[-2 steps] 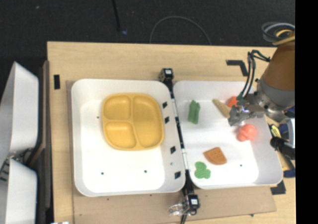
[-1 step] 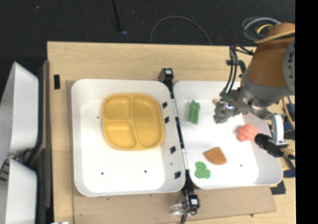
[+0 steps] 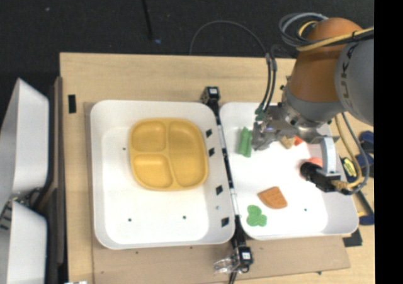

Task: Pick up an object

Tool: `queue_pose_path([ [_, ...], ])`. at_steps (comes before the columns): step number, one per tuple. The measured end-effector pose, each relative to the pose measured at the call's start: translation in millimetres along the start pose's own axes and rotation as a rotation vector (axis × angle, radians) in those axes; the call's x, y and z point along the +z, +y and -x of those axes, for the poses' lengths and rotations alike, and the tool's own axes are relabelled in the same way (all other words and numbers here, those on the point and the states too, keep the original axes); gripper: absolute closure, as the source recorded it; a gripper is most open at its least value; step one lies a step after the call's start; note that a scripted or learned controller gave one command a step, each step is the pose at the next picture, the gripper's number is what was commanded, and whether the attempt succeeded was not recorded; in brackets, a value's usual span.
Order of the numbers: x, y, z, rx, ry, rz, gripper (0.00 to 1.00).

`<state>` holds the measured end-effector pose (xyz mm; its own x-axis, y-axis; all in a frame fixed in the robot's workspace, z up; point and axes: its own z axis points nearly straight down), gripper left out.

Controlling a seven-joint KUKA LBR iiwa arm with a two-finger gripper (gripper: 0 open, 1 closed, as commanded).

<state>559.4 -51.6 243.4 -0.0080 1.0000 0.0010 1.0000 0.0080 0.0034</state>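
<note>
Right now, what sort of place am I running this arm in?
Probably a lab pick-and-place test bench, not a kitchen: two white bins on a wooden bench, toy items such as a yellow plate and green block, loose cables.

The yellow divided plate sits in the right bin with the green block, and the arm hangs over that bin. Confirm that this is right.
Wrong on one point: the camera view shows the yellow divided plate in the left bin, alone. The green block lies in the right bin, and the arm does hang over that bin.
</note>
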Motion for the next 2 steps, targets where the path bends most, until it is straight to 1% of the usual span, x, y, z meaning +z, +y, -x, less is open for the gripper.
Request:
queue_pose_path([
  [1, 2.1, 14.2, -43.6, 0.001, 0.0, -0.002, 1.0],
  [2, -7.5, 22.9, -100.8, -0.001, 0.001, -0.001, 1.0],
])
